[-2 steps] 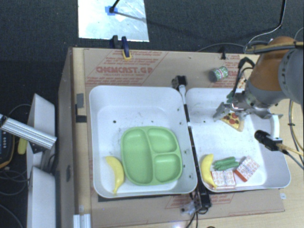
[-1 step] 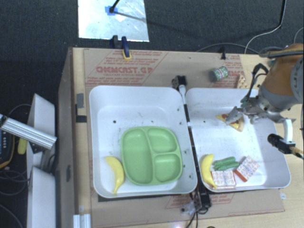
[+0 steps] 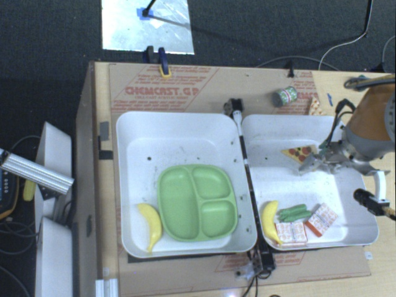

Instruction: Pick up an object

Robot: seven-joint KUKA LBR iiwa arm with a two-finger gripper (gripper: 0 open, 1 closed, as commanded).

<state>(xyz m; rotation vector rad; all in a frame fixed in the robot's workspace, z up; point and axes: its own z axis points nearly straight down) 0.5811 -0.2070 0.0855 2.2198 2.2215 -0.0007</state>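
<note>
Pizza slice [image 3: 299,153], just beside jaws [image 3: 307,165]

My robot lab bench.
I see cables on dark carpet [image 3: 49,54] around the cardboard-topped bench [image 3: 179,85].

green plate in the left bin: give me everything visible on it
The green plate is a rounded-square divided plate, pale green, plastic by its look, with three compartments: one large at left, two smaller at right. It lies flat, right side up, in the near half of the left bin. A yellow banana lies against its near-left edge. No food sits in its compartments.
</note>
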